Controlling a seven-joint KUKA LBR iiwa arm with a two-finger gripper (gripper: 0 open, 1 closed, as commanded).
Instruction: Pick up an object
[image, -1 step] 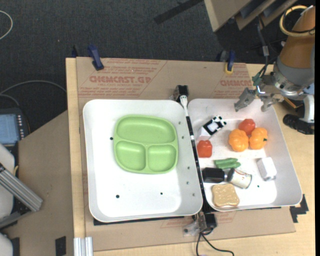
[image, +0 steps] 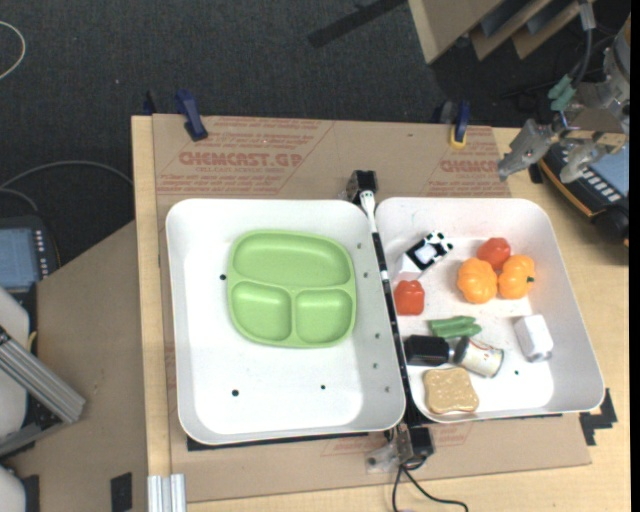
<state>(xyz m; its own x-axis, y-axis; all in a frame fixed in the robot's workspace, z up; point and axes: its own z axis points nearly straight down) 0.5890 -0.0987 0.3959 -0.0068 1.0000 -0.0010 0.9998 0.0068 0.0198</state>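
Observation:
The right white bin (image: 565, 255) holds several small objects. Among them are a black-and-white block (image: 430, 250), a red tomato-like piece (image: 494, 250), two orange peppers (image: 477, 281) (image: 517, 277) and a small red cup (image: 408, 296). Nearer the front lie a green pod (image: 455, 326), a black block (image: 425, 350), a tipped can (image: 481, 359), a white cylinder (image: 534, 337) and a slice of toast (image: 450, 392). My gripper (image: 545, 150) hangs beyond the bin's far right corner, above the bench and away from all of them. Nothing is held in it.
The left white bin (image: 195, 330) holds a green divided plate (image: 292, 288). Blue (image: 190, 114) and yellow (image: 459, 130) clamps pin the brown board at the back. Equipment crowds the top right behind the arm.

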